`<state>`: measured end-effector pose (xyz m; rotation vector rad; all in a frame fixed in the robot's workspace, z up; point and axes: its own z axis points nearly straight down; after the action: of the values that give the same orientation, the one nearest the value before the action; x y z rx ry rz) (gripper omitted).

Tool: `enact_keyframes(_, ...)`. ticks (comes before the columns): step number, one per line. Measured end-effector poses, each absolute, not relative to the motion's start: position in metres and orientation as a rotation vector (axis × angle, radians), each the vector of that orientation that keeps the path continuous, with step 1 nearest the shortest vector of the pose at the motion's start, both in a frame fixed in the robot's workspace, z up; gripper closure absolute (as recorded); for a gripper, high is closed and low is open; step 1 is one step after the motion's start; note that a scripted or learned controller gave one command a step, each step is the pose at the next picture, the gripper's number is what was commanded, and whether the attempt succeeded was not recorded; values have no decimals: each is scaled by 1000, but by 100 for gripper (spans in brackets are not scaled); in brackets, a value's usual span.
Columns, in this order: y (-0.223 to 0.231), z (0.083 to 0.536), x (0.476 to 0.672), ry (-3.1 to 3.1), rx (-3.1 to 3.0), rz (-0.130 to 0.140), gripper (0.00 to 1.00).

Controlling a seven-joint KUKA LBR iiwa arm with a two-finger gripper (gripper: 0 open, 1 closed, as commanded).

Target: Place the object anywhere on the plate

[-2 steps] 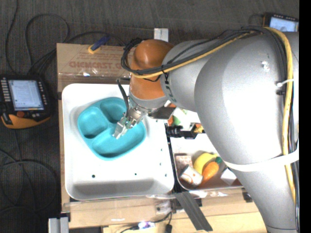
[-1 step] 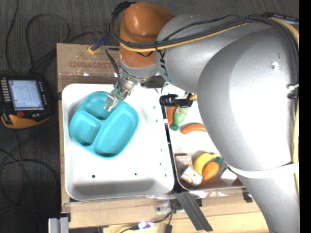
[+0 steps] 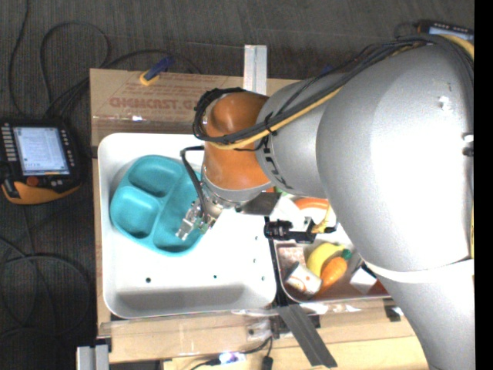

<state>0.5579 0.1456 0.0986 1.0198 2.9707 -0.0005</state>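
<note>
A teal divided plate (image 3: 152,201) lies in the left white bin (image 3: 185,284), toward its upper left. My gripper (image 3: 192,223) hangs over the plate's lower right rim, its metal fingertips pointing down at the rim. I see no object between them. The grey arm with its orange band (image 3: 233,141) covers the space between the two bins. In the right bin (image 3: 286,284), toy food shows below the arm: a yellow piece (image 3: 322,257), an orange piece (image 3: 336,270) and a white and red piece (image 3: 304,283).
A teach pendant (image 3: 37,160) lies on the floor at the left. A cardboard sheet (image 3: 146,99) sits behind the left bin. Cables run across the dark floor. The lower half of the left bin shows bare white floor.
</note>
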Motion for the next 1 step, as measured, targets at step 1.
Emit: enact_keyframes(1, 100, 179, 529, 2853, 1326, -9, 100)
